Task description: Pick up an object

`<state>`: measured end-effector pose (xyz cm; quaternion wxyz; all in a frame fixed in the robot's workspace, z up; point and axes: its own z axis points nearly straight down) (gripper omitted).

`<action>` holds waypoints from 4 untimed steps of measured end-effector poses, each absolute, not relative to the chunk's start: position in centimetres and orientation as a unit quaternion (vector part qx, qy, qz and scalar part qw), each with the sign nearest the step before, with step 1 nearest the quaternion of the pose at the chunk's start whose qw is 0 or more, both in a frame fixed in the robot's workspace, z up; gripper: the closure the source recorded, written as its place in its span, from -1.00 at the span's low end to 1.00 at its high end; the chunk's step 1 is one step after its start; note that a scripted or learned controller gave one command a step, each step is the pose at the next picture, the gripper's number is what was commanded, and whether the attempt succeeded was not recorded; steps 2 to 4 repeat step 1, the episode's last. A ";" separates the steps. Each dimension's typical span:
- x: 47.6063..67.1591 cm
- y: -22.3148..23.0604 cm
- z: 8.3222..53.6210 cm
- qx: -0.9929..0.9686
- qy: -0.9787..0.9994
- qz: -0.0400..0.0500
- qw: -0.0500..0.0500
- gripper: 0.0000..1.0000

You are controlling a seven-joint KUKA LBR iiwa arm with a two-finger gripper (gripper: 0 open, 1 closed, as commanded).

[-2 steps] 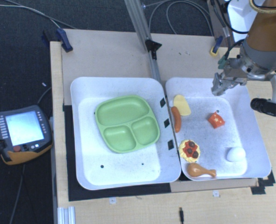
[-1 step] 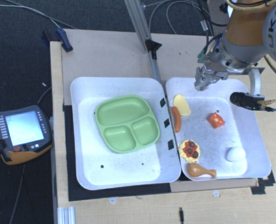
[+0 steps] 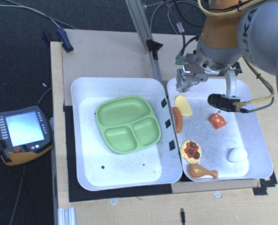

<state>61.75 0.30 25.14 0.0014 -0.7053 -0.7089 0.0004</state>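
Note:
My gripper (image 3: pixel 185 85) hangs over the far left corner of the right bin (image 3: pixel 256 139), just above a pale yellow chip-shaped piece (image 3: pixel 183 105). A red-orange sausage (image 3: pixel 177 118) lies beside that piece along the bin's left wall. Further out sit a small red block (image 3: pixel 217 120), a round pizza toy (image 3: pixel 191 151), a brown drumstick (image 3: pixel 201 171) and a white egg-like ball (image 3: pixel 237 154). Nothing shows between the gripper's tips.
The left bin (image 3: pixel 87 139) holds a green divided plate (image 3: pixel 127 123). A black camera unit (image 3: pixel 223 101) juts from the wrist over the right bin. A metal post (image 3: pixel 143 27) rises behind the bins. A teach pendant (image 3: pixel 21 134) lies left of the bench.

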 end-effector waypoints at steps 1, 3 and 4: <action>62.5 5.7 23.5 -0.705 -0.709 0.000 0.001 1.00; 62.5 5.7 23.5 -0.705 -0.709 0.000 0.001 1.00; 62.5 5.7 23.5 -0.705 -0.709 0.000 0.001 1.00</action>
